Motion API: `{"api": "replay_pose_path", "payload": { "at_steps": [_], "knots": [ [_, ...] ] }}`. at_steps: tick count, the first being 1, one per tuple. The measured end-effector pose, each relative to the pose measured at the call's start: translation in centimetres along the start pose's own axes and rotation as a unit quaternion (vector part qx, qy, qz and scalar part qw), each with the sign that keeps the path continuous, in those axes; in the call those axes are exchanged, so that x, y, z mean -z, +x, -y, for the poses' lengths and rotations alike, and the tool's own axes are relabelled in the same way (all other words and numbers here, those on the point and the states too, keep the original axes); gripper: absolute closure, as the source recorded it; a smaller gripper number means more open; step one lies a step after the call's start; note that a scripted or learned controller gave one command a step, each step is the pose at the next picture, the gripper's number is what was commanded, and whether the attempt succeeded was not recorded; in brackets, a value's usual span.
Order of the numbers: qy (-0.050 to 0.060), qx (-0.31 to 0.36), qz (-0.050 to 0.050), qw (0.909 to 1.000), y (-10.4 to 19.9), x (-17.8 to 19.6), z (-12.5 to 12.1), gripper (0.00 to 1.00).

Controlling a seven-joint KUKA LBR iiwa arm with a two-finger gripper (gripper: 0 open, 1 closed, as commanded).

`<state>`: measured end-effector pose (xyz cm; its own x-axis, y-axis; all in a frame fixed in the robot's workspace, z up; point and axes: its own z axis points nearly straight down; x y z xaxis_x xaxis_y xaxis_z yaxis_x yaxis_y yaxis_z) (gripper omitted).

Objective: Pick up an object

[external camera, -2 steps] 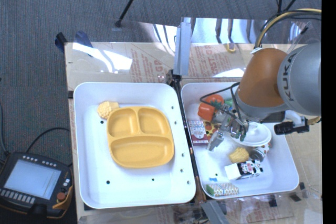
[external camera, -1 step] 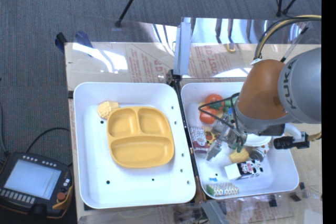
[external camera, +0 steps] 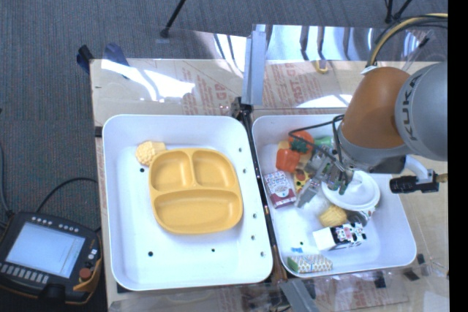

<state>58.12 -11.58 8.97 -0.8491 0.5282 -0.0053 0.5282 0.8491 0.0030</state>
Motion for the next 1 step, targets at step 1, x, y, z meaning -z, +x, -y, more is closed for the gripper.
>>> {"api": "replay_pose_path", "payload": {
  "at_steps": [1],
  "knots": [
    [0.001, -0.065, 0.0, 0.9979, -0.13, 0.0, -2.63, 0.0]
  ]
}}
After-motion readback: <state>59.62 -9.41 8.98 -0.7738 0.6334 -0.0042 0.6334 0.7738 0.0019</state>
